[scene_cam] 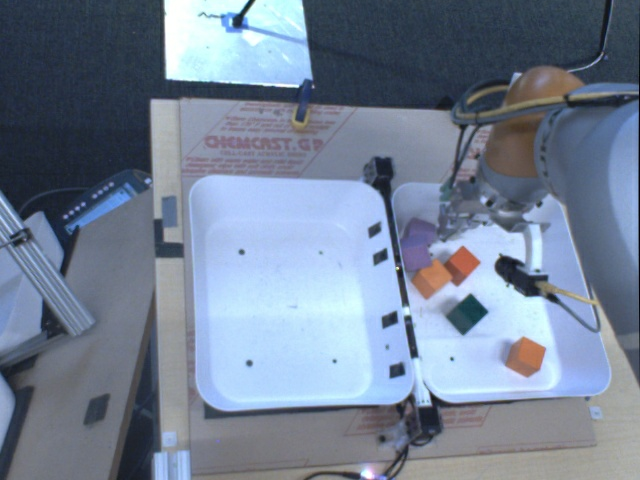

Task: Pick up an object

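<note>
Bench (170, 268): bearing 2 shallow white bins side by side on a printed cardboard sheet (265, 143).

Left bin (210, 368): white, shallow, dark specks on floor; 4 black clips (385, 288) along its right rim.

Right bin (590, 368): white, shallow; holding 5 blocks.

Purple block (417, 243): against the right bin's left rim, toward its far edge.

Orange block, 1 of 3 (431, 279): just beside the purple block, on its near side, close to the left rim.

Orange block, 2 of 3 (463, 264): touching or nearly touching the first orange block, toward the bin's middle.

Green block (466, 313): near the bin's middle, apart from the orange pair.

Orange block, 3 of 3 (525, 356): alone, toward the bin's near right corner.

Arm (590, 148): grey, orange band above wrist, reaching over the right bin's far right corner.

Gripper (447, 220): low over the far part of the right bin, just beside the purple block; opening of claw not discernible; nothing visible between fingers.

Black cable fitting (520, 273): hanging beside the wrist, over the bin's right half.
</note>
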